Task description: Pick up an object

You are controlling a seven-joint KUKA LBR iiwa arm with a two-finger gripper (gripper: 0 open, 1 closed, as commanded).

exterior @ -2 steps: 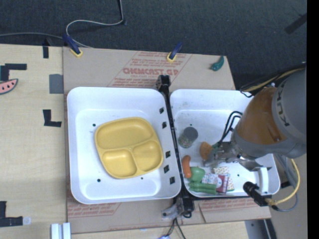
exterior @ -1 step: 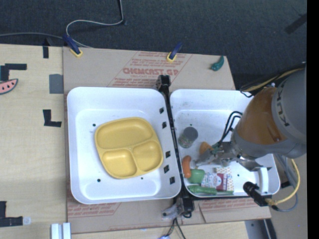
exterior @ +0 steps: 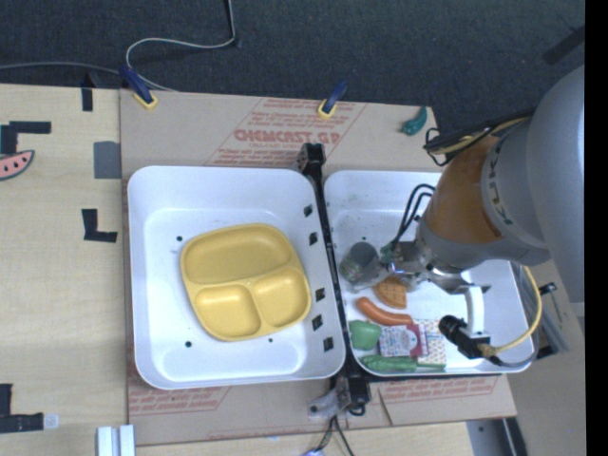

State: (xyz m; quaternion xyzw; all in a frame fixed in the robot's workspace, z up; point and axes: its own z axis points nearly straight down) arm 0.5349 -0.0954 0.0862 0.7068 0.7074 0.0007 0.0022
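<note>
The arm's orange band (exterior: 464, 198) and grey wrist hang over the right bin (exterior: 380, 193). My gripper (exterior: 403, 262) points down near the bin's middle. Just left of it lies a grey round object (exterior: 359, 262). An orange wedge-shaped piece (exterior: 394, 294) lies directly below the gripper tip, touching or nearly touching it. Further toward the front lie a red-orange sausage-shaped item (exterior: 384, 313), a green lump (exterior: 364, 333), a long green pod (exterior: 391, 363) and a small patterned packet (exterior: 430, 346).
The left bin (exterior: 152, 255) holds a yellow divided plate (exterior: 245, 280). A black divider (exterior: 321, 255) runs between the bins. The arm's body covers the right bin's right side. Cables and clips lie on the cardboard behind the bins.
</note>
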